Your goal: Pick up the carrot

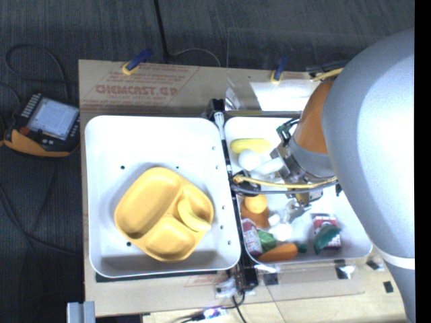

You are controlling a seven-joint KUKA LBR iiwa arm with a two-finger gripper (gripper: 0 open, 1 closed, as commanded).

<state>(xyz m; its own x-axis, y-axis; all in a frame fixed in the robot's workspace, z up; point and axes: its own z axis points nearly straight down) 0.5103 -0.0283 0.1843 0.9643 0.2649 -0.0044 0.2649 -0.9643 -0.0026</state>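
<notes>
Gripper [294, 209] hangs low over the middle of the right bin [360, 247]; finger state cannot be told, nothing visibly held.

Carrot [281, 252] lies flat against the bin's near wall, just beside a green piece [267, 238], well short of the tool. Judgement: shift toward the near wall, align the fingers across the carrot's short axis, descend clear of the neighbours. Count: two white bins; one yellow divided dish [163, 212] in the left bin [108, 261]; one carrot; one yellow item [249, 145]; one orange item [254, 207].
</notes>
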